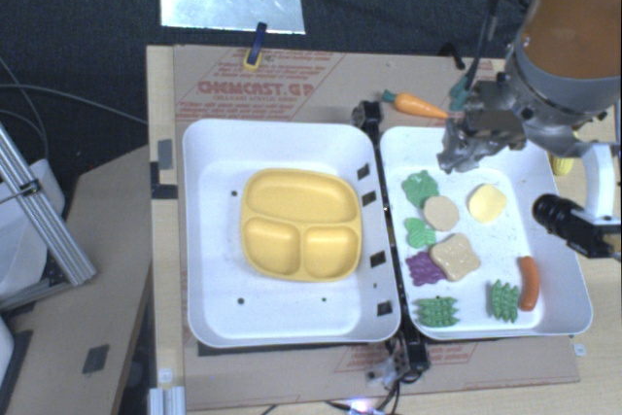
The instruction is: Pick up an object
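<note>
The gripper (465,154) hung over the far end of the right bin (559,311), beside its far wall; whether it was wide or narrow could not be told, and nothing showed in it. The step was judged to be approach, with no object yet chosen. Nearest candidates were the green leaf piece (420,187) and yellow disc (487,203), near the gripper. A carrot (418,105) lay outside the bin. The next move called for descent clear of the wall; the items sat crowded.
</note>
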You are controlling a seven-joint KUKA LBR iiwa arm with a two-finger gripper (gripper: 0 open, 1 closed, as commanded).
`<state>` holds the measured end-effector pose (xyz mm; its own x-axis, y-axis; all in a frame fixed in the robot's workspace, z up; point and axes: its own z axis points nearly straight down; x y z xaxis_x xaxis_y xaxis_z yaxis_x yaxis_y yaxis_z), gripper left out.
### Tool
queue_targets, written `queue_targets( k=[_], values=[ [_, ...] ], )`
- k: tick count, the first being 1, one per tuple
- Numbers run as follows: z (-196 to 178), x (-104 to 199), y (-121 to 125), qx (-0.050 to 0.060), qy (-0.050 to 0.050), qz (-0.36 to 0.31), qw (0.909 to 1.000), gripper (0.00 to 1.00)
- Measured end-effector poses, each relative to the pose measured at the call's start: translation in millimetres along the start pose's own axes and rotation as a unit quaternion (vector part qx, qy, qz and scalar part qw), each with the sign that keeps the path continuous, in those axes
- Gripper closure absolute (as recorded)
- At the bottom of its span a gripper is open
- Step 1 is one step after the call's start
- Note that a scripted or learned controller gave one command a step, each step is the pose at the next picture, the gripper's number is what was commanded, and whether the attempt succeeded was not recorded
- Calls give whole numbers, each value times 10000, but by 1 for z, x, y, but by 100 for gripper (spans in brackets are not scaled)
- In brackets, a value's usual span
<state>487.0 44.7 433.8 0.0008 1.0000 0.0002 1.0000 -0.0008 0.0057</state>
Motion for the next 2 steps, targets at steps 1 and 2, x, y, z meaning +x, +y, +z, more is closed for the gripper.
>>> queue_targets(
  k=[1,2],
  values=[
    [27,-108,-1,21,-17,46,10000,100],
    [57,-188,-1,26,-17,31,10000,100]
  ],
)
